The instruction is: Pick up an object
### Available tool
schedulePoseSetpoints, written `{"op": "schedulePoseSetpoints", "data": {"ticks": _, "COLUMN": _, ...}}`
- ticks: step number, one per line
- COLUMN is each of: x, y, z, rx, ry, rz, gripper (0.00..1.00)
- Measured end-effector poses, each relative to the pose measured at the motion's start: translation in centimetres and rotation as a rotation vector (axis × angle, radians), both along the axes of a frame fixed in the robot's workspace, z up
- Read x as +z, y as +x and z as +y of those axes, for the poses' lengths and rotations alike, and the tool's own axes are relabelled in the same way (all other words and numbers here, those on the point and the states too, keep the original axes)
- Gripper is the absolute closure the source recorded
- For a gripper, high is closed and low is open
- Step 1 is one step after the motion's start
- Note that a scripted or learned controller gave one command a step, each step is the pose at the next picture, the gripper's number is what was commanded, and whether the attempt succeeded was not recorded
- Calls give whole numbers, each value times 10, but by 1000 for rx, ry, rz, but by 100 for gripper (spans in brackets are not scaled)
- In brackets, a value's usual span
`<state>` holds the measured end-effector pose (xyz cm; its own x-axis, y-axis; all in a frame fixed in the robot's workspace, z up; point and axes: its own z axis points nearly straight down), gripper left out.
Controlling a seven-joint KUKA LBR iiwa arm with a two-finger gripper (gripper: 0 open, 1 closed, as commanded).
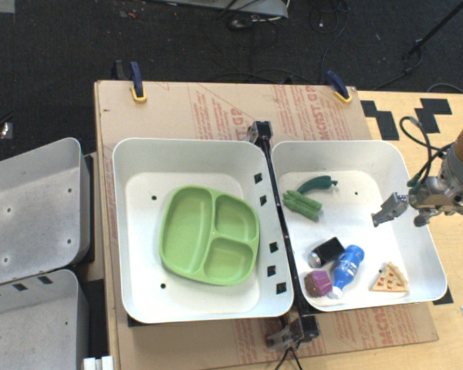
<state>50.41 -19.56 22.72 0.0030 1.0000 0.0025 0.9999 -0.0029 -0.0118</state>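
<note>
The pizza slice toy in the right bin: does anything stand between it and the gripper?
Nothing visible does. The gripper sits above the right bin's right rim, and only bare white floor lies between it and the pizza slice toy at the lower right corner.

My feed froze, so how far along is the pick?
Nothing looks picked yet. The gripper sits at the right bin's right edge with no object between its fingers. The bottle, pizza slice, black block and green pieces all lie in that bin. Grasp and lift remain.
</note>
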Motion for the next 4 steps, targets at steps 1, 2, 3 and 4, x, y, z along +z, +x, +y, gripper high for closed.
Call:
{"op": "schedulePoseSetpoints", "data": {"ticks": 1, "x": 6, "y": 3, "z": 0, "rx": 3, "ry": -3, "rz": -11, "gripper": 0}}
{"op": "schedulePoseSetpoints", "data": {"ticks": 2, "x": -52, "y": 0, "z": -9, "rx": 1, "ry": -1, "rz": -7, "gripper": 0}}
{"op": "schedulePoseSetpoints", "data": {"ticks": 3, "x": -111, "y": -2, "z": 1, "rx": 2, "ry": 0, "rz": -6, "gripper": 0}}
{"op": "schedulePoseSetpoints", "data": {"ticks": 4, "x": -136, "y": -2, "z": 2, "rx": 2, "ry": -3, "rz": -11, "gripper": 0}}
